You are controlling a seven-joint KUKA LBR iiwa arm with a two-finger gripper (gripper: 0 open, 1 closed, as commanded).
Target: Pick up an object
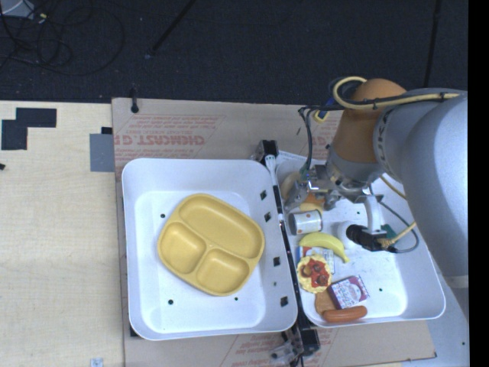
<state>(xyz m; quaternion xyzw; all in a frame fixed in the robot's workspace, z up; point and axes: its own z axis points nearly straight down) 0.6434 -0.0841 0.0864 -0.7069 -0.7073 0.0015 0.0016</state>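
a: where does the tool (312,189) sit?

b: over the upper left corner of the right bin (416,285), close to the wall it shares with the left bin (145,197). the arm (428,151) reaches in from the right side of the view. i cannot tell whether the tool is wide or narrow, since its own body hides that part, and i see nothing held in it.

a: and the thing to pick?

b: my guess is the silver can (306,222), the nearest piece. it lies on its side just below the tool in the view, toward the near edge of the bench (53,243). its long axis runs roughly left to right, so a grasp would probably have to close across that axis.

a: anything crowding it?

b: the banana (324,242) lies just beside it on the near side, curving down to the right. further along are a pizza slice (312,272), a dark red packet (348,290) and a sausage (344,313). a descent that drifts nearward could nudge the banana (that is a judgement).

a: any writing?

b: the cardboard sheet (199,128) under the bins carries red print, upside down from here, and i cannot read it with confidence. the packet has a pale label, too small to make out.

a: the left bin?

b: it holds a yellow divided plate (210,243), well apart from the tool.
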